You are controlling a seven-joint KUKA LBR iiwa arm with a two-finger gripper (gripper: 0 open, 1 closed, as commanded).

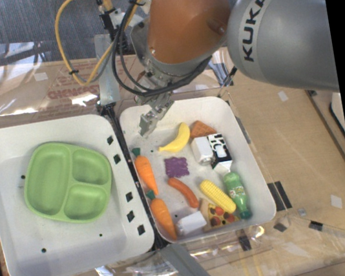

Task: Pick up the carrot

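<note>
Fixed above the bench [274, 117], looking down at a slant, with the bench's far edge toward the top of the frame and its near edge at the bottom. Set far enough back to take in both white bins whole: left bin [5, 195] and right bin [250, 154] side by side across the middle. Close enough to tell apart the small items in the right bin. Upper right of the frame crossed by the arm [272, 25], reaching in from the right and looming large, nearer the lens than the bins.
</note>
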